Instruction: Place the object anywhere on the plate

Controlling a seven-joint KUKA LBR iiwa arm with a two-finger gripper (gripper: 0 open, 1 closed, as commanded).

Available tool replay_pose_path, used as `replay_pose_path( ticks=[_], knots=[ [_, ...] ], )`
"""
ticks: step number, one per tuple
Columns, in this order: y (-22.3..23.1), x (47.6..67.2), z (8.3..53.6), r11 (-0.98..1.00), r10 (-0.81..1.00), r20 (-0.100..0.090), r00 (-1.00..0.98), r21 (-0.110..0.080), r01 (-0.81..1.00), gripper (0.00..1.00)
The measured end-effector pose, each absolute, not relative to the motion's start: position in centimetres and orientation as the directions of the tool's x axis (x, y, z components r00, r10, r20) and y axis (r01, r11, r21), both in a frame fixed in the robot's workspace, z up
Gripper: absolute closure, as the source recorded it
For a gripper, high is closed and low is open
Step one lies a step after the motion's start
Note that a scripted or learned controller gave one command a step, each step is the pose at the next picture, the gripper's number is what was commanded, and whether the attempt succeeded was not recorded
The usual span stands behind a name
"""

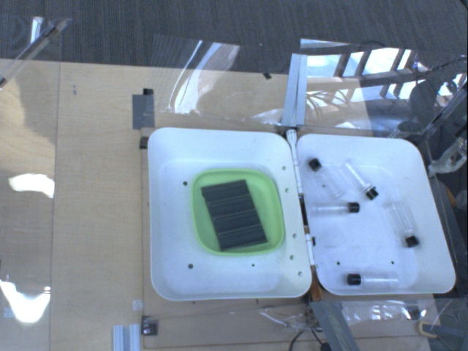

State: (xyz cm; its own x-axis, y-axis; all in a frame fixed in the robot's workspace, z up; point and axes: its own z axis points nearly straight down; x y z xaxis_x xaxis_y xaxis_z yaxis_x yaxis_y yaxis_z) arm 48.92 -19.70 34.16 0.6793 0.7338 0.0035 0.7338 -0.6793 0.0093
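Note:
A dark grey ridged block [234, 215] lies flat on the green plate [276, 198] in the left white bin [164, 269]. It rests near the plate's middle, tilted slightly, and nothing is touching it. In the right white bin [431, 269] lie several clear vials with black caps, among them one [335, 208] near the divider and one [404, 225] at the right side.
A metal post [295, 93] stands behind the seam between the bins. Dark arm hardware and cables [446, 115] crowd the far right edge. Clear panels behind the bins throw glare. The tan bench [73, 196] stretches to the left.

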Motion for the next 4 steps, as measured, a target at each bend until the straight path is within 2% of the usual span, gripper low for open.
replay_pose_path(
  ticks=[4],
  knots=[
    [-20.3, 48.9, 31.5, -0.883, 0.47, 0.004, 0.883, 0.0, 0.47, 0.0]
  ],
)
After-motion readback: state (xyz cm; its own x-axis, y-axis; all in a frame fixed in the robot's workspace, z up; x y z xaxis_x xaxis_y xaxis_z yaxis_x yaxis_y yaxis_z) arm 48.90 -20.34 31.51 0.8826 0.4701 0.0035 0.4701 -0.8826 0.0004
